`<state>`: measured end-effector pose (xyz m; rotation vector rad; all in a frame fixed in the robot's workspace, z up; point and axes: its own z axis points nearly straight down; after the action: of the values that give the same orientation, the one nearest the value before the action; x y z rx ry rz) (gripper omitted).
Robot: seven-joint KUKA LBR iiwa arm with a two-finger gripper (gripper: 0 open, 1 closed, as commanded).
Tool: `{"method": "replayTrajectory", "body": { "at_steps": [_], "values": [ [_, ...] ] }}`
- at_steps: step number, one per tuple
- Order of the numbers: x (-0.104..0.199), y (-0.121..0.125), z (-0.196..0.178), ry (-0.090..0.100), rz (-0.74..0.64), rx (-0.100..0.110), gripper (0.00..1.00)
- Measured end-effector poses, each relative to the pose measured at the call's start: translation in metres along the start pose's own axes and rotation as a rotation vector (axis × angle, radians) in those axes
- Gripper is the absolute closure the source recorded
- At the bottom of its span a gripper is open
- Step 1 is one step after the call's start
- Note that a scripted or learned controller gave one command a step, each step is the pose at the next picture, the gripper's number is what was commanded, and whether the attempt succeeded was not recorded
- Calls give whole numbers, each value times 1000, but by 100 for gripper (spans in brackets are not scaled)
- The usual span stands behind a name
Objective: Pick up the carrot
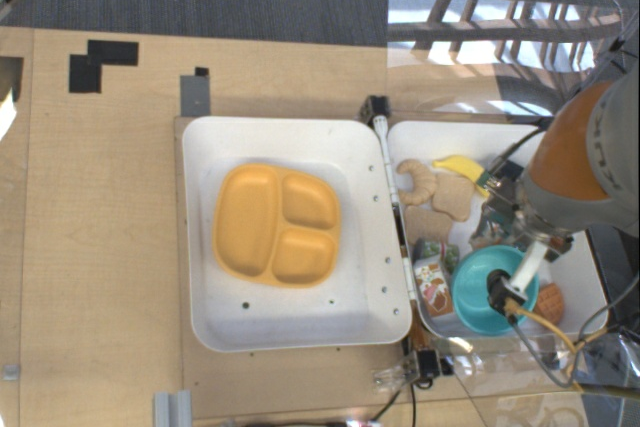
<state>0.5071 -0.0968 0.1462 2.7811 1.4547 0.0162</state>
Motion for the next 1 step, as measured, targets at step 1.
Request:
{"method": "replayTrajectory", "body": {
  "at_steps": [1],
  "values": [
    [-80, 53, -154, -5, -9, -12, 100]
  ]
}}
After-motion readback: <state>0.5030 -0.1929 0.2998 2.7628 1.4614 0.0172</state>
